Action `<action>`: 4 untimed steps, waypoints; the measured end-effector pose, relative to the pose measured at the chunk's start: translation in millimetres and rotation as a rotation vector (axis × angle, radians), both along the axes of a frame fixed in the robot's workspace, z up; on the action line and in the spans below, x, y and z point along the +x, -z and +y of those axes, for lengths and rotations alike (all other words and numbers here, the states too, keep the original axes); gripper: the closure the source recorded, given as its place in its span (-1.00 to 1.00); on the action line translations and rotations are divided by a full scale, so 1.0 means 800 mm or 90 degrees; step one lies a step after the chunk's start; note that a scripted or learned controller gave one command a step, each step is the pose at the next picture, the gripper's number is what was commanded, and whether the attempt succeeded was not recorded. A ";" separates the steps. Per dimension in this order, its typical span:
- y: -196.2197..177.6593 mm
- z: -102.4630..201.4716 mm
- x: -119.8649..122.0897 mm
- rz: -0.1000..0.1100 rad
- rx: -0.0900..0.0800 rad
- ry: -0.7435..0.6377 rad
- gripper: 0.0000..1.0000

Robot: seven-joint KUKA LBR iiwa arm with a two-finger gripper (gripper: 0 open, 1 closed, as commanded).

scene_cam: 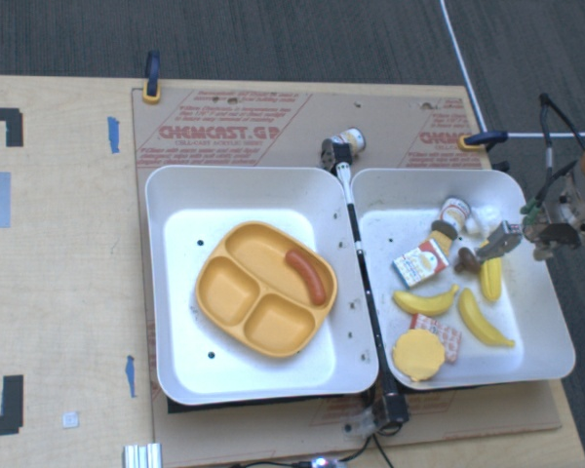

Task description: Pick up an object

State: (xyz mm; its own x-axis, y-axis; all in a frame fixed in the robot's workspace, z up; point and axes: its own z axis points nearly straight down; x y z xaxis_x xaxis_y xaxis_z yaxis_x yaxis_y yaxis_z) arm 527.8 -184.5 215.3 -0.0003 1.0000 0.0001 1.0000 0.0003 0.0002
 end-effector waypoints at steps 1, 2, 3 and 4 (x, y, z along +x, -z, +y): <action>0.162 0.035 0.016 -0.002 0.000 -0.001 -1.00; 0.162 0.113 -0.016 -0.001 0.001 -0.001 -1.00; 0.148 0.111 -0.014 -0.005 -0.001 0.000 1.00; 0.038 0.205 -0.060 -0.001 0.000 -0.001 1.00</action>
